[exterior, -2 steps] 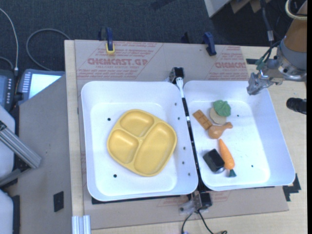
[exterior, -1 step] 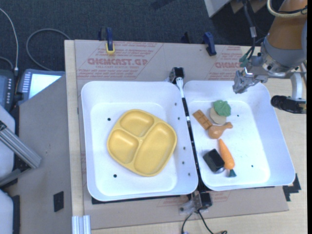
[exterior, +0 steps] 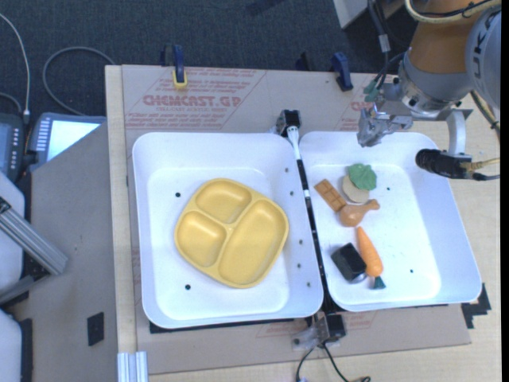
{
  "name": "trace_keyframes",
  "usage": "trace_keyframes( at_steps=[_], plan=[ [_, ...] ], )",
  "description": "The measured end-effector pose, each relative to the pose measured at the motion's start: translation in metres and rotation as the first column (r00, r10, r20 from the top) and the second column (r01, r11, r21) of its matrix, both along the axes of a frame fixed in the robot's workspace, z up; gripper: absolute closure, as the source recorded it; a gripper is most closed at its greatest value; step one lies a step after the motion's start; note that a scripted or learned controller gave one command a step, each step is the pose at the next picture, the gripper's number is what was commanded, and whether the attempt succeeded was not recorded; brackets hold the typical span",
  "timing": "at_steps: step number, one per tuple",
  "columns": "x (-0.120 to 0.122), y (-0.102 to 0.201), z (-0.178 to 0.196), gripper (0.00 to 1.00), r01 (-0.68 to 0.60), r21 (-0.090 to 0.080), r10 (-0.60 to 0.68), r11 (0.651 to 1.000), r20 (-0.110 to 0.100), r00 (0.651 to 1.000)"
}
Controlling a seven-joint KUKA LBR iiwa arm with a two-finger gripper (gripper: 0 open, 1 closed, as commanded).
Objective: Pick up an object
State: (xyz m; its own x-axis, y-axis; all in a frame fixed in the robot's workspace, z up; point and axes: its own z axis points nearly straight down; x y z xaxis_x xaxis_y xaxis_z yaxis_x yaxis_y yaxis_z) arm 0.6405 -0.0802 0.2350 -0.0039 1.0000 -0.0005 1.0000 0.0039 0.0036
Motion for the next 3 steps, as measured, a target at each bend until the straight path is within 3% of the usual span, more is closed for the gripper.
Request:
trace_keyframes(
  at_steps=[3],
  plan=[
    [0.023,0.161,-0.001,1.00,0.000,0.001,0.000,1.000,0.000,1.000]
  ],
)
